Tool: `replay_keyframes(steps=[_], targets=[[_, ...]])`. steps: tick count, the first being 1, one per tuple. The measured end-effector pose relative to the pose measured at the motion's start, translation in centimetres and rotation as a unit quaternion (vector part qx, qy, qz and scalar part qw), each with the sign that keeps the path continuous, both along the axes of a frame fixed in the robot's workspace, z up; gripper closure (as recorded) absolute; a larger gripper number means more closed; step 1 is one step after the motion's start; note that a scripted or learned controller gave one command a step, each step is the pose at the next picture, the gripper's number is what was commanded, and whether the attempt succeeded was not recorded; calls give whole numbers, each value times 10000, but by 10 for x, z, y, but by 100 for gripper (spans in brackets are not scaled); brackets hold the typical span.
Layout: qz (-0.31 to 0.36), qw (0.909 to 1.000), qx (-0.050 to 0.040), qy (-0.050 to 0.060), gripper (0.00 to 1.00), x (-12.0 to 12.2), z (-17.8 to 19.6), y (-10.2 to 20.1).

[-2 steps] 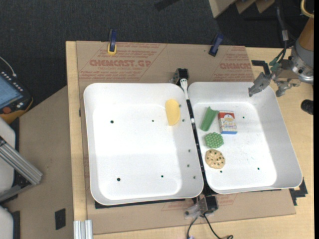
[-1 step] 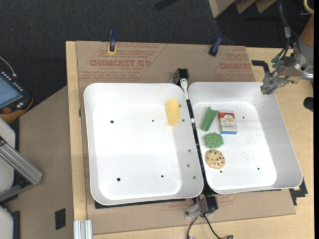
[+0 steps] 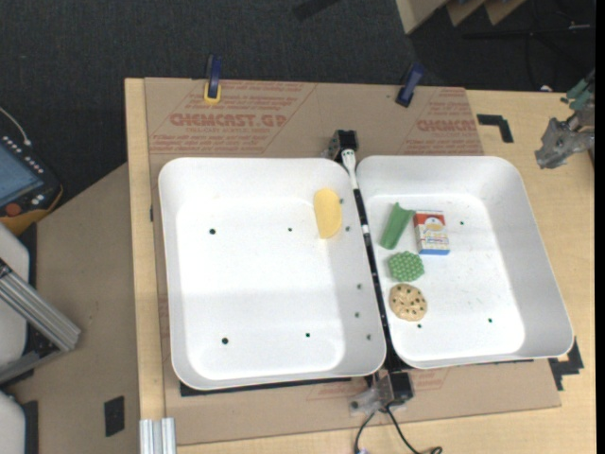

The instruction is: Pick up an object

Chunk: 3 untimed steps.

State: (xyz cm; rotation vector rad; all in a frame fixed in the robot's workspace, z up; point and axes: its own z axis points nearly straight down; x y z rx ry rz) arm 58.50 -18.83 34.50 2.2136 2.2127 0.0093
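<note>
1. The gripper point(image 3: 560, 145) hangs at the right edge, outside the right bin point(image 3: 529, 253); its state I cannot tell.
2. The box point(image 3: 432, 233) lies flat in that bin, near the green block point(image 3: 396, 225); probably light and stiff, best pinched across its narrow sides.
3. A green disc point(image 3: 406, 267) and cookie point(image 3: 408, 302) sit below.
4. A yellow piece point(image 3: 327, 213) lies in the left bin point(image 3: 246, 348).
5. Bins look smooth; dark floor surrounds the bench.
</note>
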Motion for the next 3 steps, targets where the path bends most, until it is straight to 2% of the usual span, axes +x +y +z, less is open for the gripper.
replay_keyframes(steps=[1, 2, 3], targets=[[-32, 10000, -16, -2, 100, -72, 96, -38], [-8, 10000, 32, 94, 100, -107, 24, -30], [5, 10000, 0, 37, 100, -105, 39, -31]])
